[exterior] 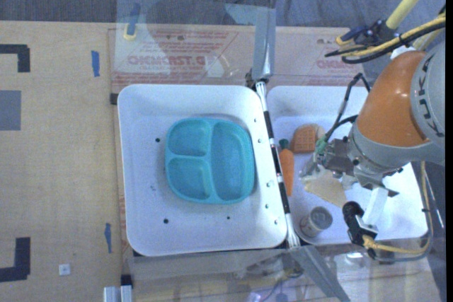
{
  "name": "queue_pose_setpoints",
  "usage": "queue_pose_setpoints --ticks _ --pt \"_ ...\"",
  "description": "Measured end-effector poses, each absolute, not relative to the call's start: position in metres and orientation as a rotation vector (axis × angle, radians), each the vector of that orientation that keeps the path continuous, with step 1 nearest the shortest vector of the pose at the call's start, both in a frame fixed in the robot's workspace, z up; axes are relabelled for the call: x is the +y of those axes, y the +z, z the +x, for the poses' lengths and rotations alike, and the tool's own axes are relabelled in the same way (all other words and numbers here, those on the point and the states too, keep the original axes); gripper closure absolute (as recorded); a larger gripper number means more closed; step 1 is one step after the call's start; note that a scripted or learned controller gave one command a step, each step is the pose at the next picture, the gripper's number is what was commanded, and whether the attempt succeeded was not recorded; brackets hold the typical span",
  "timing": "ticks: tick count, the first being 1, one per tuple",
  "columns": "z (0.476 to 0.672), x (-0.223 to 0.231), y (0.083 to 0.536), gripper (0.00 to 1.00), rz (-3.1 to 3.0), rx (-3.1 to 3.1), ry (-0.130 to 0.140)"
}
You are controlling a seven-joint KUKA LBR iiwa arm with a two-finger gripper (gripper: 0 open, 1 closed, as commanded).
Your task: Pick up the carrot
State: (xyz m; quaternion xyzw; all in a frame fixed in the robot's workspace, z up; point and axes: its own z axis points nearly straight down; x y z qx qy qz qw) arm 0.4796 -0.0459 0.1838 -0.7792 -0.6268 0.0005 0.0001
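Note:
The carrot (pixel 287 170) is orange with a green top and lies lengthwise against the left wall of the right bin (pixel 407 223). My gripper (pixel 320 159) hangs over the middle of that bin, a short way right of the carrot and apart from it. The arm's orange band and grey wrist cover the bin's right half. Nothing shows between the carrot and the gripper.
A teal divided plate (pixel 210 160) lies in the left bin (pixel 138 117). In the right bin are a brown-orange ridged piece (pixel 306 138) just above the carrot, a pale yellow flat piece (pixel 325 188) under the gripper, and a small grey can (pixel 316 221) near the front.

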Motion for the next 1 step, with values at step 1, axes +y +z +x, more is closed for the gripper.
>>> queue_pose_setpoints --ticks 1 --pt "0.4792 -0.0368 0.1837 1.00 -2.745 -1.526 0.003"
